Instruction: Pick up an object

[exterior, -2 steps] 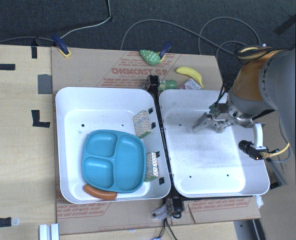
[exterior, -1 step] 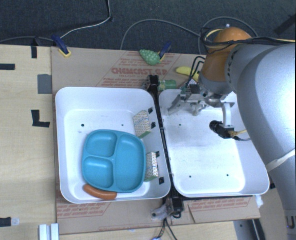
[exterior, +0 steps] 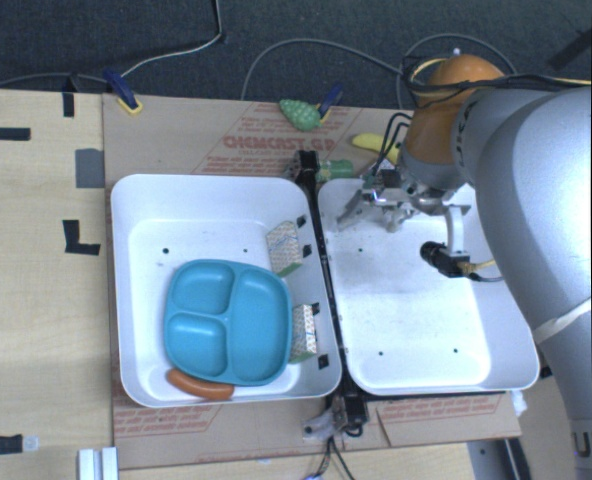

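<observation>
Lying in the left bin (exterior: 136, 268), a blue divided plate (exterior: 228, 320) fills most of the floor, an orange sausage-shaped piece (exterior: 200, 385) touching its near edge. Two small patterned packets (exterior: 284, 240) (exterior: 304, 330) sit along the bin's right wall. Right bin (exterior: 416, 348): the gripper (exterior: 384, 206) hovers over its far left corner. Cannot tell its state. Nothing seen between them.

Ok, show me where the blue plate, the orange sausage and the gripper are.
blue plate (exterior: 228, 321), camera view, on the ridge between its compartments.
orange sausage (exterior: 200, 385), camera view, on its middle, below the plate's near edge.
gripper (exterior: 374, 208), camera view, at the metal finger parts over the right bin's far end.
</observation>
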Motion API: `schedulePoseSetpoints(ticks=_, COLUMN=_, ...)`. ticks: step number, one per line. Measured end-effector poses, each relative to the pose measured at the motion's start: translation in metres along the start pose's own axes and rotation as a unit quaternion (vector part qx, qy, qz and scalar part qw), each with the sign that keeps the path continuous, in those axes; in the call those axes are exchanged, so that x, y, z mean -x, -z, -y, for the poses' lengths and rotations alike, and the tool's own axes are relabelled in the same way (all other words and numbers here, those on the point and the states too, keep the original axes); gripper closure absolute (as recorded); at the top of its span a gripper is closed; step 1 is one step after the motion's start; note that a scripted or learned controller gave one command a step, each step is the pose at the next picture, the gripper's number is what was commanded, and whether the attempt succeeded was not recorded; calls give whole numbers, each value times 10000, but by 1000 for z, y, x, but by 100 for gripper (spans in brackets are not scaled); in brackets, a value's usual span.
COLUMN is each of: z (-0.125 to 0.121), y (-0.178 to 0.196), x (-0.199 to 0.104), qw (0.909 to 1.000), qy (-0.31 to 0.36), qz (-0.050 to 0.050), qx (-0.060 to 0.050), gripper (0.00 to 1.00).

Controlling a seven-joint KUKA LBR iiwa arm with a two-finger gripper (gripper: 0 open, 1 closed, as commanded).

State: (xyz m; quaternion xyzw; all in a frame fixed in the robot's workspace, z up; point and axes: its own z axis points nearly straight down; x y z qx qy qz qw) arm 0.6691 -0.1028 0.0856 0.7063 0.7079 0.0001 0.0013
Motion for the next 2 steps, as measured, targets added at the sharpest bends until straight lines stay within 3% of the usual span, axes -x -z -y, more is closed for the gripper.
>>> schedulePoseSetpoints(ticks=1, z=0, y=10, x=0, qw=10000, qy=6, qz=12, qx=3, gripper=100)
schedulePoseSetpoints(ticks=2, z=55, y=0, x=-8, qw=10000, qy=-12, qz=-5, qx=-4, gripper=100)
